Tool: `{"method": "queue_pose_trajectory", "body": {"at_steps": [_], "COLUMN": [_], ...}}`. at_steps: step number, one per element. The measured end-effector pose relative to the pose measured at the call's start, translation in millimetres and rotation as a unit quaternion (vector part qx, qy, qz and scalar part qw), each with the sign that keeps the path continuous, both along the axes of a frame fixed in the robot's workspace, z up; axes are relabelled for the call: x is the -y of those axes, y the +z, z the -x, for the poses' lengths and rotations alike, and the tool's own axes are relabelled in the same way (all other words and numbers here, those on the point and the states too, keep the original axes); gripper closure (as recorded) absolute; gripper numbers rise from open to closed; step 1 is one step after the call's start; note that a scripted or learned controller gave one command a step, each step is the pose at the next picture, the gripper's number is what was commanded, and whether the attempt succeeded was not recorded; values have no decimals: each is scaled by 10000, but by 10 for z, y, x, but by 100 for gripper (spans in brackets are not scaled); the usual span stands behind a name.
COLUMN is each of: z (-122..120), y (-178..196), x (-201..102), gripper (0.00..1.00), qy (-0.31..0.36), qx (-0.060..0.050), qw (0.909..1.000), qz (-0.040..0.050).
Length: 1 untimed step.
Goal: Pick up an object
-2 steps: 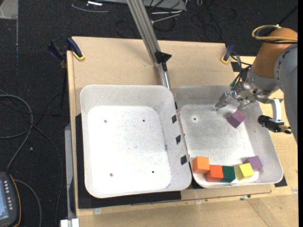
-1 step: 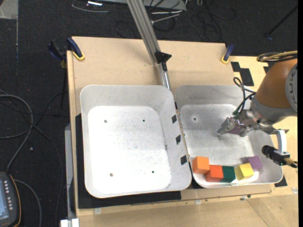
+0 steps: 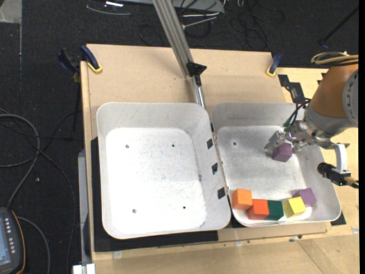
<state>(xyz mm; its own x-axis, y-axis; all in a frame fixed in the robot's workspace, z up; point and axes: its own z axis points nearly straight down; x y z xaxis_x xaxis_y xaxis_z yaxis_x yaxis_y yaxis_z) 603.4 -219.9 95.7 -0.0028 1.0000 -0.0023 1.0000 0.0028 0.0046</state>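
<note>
In the right bin [image 3: 251,153], a purple block [image 3: 282,152] sits between the grey fingers of my gripper [image 3: 281,146], in the bin's upper right part. The gripper is shut on this block, and the arm [image 3: 333,99] with its orange band comes in from the right above it. The block's top is partly covered by the fingers. Along the right bin's front edge lie an orange block [image 3: 242,198], a red block [image 3: 260,208], a green block [image 3: 275,210], a yellow block [image 3: 294,206] and a second purple block [image 3: 307,196].
The left bin [image 3: 108,153] stands beside the right one, their rims meeting at mid bench. A slanted metal pole [image 3: 174,30] runs from the top down to the bins' back edge. Blue and yellow clamps [image 3: 90,59] grip the bench's back corners.
</note>
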Motion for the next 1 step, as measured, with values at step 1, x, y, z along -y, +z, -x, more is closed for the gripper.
{"method": "queue_pose_trajectory", "body": {"at_steps": [1], "z": [9], "y": [98], "x": [-9], "gripper": [100], "qy": [-7], "qx": [-4], "qw": [10000], "qz": [-5]}}
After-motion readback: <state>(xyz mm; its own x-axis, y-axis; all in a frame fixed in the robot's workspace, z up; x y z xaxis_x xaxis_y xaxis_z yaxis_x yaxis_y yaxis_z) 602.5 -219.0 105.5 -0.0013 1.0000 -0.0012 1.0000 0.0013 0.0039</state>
